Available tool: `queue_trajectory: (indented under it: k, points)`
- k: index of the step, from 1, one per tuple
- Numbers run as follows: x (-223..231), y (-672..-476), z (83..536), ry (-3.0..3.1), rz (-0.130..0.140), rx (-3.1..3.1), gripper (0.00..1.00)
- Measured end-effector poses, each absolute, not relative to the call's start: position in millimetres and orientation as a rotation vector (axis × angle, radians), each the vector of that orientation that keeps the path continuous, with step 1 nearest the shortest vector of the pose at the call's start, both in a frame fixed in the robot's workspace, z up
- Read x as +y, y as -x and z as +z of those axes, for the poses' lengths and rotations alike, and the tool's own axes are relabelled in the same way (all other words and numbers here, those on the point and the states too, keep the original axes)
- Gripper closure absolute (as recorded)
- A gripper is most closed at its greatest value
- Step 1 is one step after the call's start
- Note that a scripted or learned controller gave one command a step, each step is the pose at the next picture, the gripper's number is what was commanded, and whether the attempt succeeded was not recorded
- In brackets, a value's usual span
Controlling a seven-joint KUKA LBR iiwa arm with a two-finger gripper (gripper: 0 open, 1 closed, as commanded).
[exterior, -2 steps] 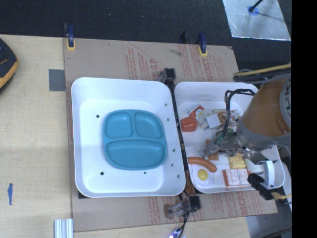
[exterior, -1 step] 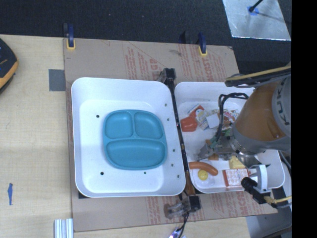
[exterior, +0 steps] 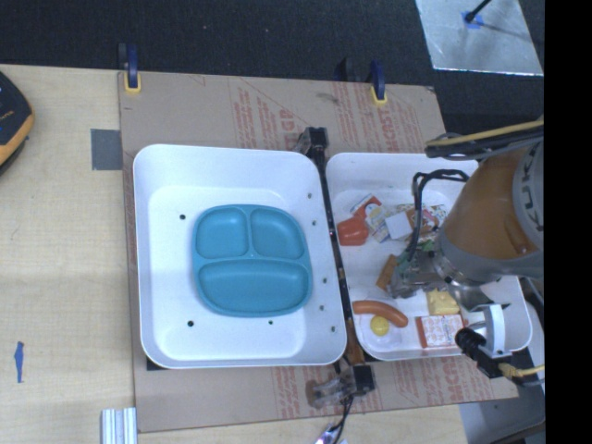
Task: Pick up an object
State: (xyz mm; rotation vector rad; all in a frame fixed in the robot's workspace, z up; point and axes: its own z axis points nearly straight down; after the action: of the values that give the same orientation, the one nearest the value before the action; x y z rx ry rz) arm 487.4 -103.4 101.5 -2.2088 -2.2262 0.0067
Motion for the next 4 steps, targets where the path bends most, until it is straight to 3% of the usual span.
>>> queue_trajectory:
  k: [1,2,3,4]
  points:
    - [-103,-487.6,102,2.209,0.006,-2.227,0.0]
    - [-130,-544.8,92,2.217,-0.001,-2.23,0.0]
    - [-91,-517.6,91,2.21,0.006,-2.224,0.0]
    - [-93,-518.8,102,2.21,0.006,-2.226,1.0]
